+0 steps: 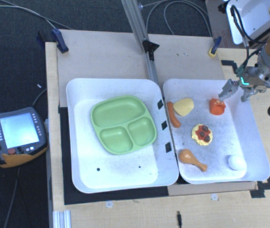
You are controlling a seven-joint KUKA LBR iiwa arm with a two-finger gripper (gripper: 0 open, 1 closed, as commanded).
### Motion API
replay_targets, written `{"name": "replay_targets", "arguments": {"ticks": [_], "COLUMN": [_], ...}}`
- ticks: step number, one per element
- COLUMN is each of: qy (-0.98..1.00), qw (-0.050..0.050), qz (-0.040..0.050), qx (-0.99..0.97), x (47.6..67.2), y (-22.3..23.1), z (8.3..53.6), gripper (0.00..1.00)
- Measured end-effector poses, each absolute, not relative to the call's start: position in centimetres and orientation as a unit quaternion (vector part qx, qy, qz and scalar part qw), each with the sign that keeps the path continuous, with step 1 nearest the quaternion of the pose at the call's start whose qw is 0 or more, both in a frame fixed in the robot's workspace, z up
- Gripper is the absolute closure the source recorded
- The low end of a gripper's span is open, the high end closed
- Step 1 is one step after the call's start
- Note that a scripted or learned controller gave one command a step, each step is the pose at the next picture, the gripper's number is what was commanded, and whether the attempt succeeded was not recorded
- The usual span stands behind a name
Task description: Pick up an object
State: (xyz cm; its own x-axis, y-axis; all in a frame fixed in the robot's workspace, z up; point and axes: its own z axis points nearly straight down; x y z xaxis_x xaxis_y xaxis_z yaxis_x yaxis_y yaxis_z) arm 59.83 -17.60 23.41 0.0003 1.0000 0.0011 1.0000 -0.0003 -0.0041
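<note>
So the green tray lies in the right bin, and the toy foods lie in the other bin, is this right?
Not quite. The camera view shows the green tray in the left bin. The toy foods, such as the hot dog and the pizza, lie in the right bin.

1. both bins are white; left bin (78, 127) holds a pale green divided plate (123, 124)
2. right bin (256, 137), speckled grey: orange-brown sausage (173, 114), yellow lump (184, 106), red-orange piece (217, 107)
3. yellow mini pizza (202, 134) with red and dark toppings; tan drumstick (192, 159); white egg (236, 162)
</note>
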Motion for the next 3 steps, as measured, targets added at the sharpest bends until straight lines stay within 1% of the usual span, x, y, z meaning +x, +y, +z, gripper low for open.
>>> {"name": "replay_targets", "arguments": {"ticks": [1, 2, 3], "qy": [-0.707, -0.707, -0.707], "qw": [0.0, 0.002, 0.003], "qz": [0.0001, 0.0013, 0.0015], "qx": [-0.707, -0.707, -0.707], "x": [59.9, 60.9, 60.0], "y": [-17.6, -17.8, -17.9], "z": [23.6, 18.2, 12.2], "gripper": [0.0, 0.0, 0.0]}}
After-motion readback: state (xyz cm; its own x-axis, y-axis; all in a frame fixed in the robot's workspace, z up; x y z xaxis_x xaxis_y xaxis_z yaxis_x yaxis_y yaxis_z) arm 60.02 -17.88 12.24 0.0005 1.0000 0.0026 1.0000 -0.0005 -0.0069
